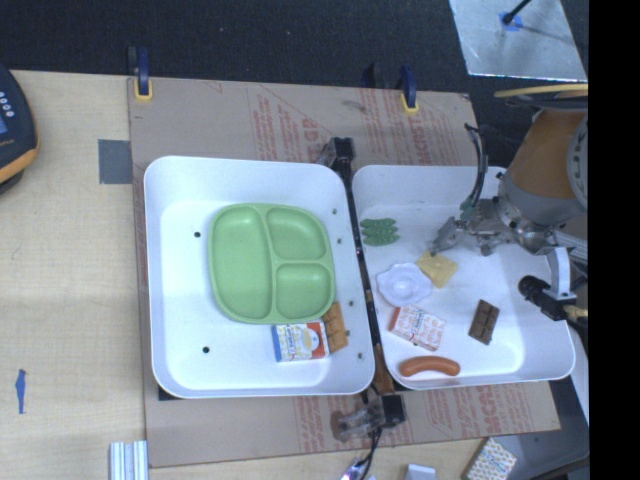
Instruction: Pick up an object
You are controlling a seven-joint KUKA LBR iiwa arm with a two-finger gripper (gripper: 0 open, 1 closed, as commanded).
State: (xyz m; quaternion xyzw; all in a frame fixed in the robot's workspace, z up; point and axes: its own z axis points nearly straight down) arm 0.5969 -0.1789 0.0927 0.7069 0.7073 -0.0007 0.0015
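Two shallow white bins sit side by side on a sheet of brown cardboard [300, 118] that covers the middle of the counter [60, 288]. The left bin [175, 358] holds a green divided plate [270, 263], lying flat near the bin's centre. Just near of the plate lies a small blue and white carton [299, 342], and a brown cracker-like piece [336, 328] touches the carton's right end.

The right bin [540, 353] carries the loose items. At its far left is a small green leafy piece [380, 232]. Near the centre lies a pale yellow wedge [437, 268], and just left and near of it a clear, whitish plastic cup shape [403, 285] that seems to touch the wedge. Nearer still lies a red and white packet [416, 327], and along the near wall a reddish sausage [429, 368]. A dark brown bar [484, 321] lies to the right of the packet, well apart from the sausage.

The arm [545, 168] reaches in from the right over the far right part of the right bin. Its pincer [462, 233] points left, with the metal tip just right and far of the yellow wedge. Whether it touches the wedge I cannot tell, and no item shows between its parts; whether it is released or clenched I cannot tell either.

A yellow and dark device [15, 128] rests at the counter's far left edge.
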